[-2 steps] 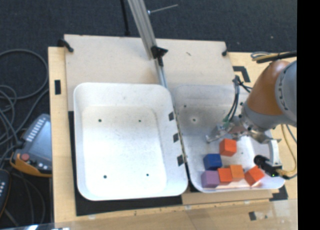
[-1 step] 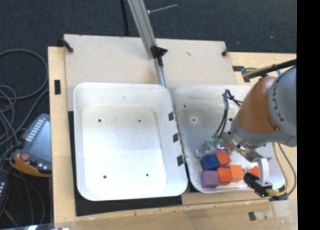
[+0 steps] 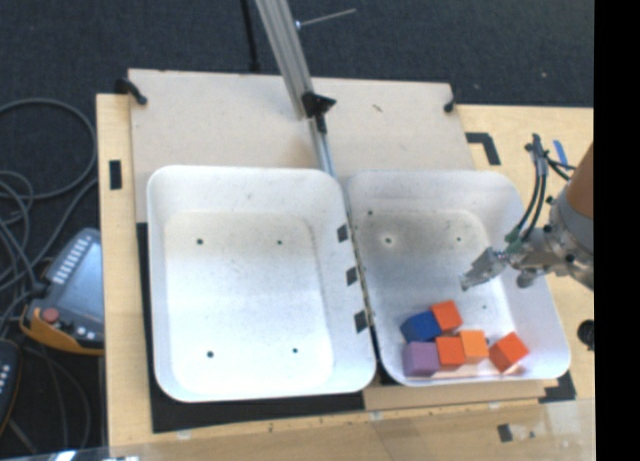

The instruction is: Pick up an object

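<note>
1. A cluster of small blocks is seen in the near right corner of the right bin point(image 3: 400, 199): a blue block point(image 3: 420, 326), an orange block point(image 3: 446, 314) just beside it, a purple block point(image 3: 421, 357), two more orange blocks point(image 3: 451, 350) point(image 3: 473, 343) in a row, and a red-orange block point(image 3: 509, 351) at the right end.
2. The blocks are packed close, several touching; a pale flat piece point(image 3: 462, 372) is glimpsed under the front row.
3. The gripper point(image 3: 482, 271) is seen over the right bin, above the cluster and apart from it, reaching in from the right edge.
4. Whether the gripper is released or clenched cannot be told; nothing is seen held in it.
5. The left bin point(image 3: 250, 189) is white with a speckled grey floor and a few dark dots.
6. Both bins are set side by side, touching, on a light wooden surface point(image 3: 120, 279) with a paler board point(image 3: 220, 119) behind them.
7. A slanted metal rail point(image 3: 280, 29) is seen rising from between the bins toward the top.
8. Dark carpet point(image 3: 450, 9) is noted around the surface; black cables point(image 3: 30, 189) and a handheld controller point(image 3: 68, 289) with an orange edge lie at the left.
</note>
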Available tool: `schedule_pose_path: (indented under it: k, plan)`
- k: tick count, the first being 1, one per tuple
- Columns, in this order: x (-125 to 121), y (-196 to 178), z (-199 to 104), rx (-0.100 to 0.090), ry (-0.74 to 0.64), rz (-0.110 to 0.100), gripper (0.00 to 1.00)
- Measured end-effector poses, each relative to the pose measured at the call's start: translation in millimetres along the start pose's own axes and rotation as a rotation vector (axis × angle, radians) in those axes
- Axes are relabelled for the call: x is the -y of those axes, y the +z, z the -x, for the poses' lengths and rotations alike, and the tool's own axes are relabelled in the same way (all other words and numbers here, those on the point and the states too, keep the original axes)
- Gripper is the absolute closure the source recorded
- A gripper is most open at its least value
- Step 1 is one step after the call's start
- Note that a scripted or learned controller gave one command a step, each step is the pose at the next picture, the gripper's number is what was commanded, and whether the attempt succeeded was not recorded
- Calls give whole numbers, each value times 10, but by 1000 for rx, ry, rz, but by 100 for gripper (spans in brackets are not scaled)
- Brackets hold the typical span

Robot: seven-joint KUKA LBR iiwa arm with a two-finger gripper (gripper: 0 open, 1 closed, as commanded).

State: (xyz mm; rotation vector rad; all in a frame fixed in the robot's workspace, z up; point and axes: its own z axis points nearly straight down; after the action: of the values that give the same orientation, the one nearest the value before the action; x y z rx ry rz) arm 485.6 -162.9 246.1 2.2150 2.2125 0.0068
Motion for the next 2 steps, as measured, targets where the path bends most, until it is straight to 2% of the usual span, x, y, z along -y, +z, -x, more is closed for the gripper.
schedule_pose_path:
  k: [1,2]
  plan:
    - [-3,1270,-335,-1,0,1,0]
    - [-919,1500,-443,-3,-6,-4,0]
